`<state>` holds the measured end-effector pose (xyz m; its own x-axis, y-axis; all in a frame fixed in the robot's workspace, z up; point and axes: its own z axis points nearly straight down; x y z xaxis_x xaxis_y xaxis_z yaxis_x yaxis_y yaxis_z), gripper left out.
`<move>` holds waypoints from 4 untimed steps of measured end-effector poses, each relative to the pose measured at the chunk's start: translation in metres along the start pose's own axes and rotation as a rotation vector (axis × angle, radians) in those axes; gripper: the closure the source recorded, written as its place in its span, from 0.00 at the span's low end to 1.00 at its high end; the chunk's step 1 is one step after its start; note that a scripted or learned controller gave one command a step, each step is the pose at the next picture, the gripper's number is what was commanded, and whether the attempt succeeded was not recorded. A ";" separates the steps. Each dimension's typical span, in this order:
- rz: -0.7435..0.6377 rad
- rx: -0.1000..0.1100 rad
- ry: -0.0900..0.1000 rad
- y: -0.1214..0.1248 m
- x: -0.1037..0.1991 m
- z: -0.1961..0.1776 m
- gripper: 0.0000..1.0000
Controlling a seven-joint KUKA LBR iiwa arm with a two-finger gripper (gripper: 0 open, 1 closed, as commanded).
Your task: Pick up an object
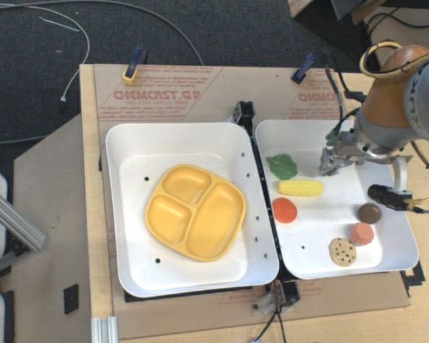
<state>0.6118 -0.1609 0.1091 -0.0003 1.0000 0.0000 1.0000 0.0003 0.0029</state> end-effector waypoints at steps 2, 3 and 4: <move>-0.001 -0.005 -0.002 -0.001 0.009 -0.117 1.00; -0.001 -0.003 -0.002 0.001 0.009 -0.162 1.00; -0.005 0.004 0.002 -0.003 0.057 -0.164 1.00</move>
<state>0.6084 -0.1044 0.2728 -0.0054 1.0000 0.0024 1.0000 0.0054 -0.0016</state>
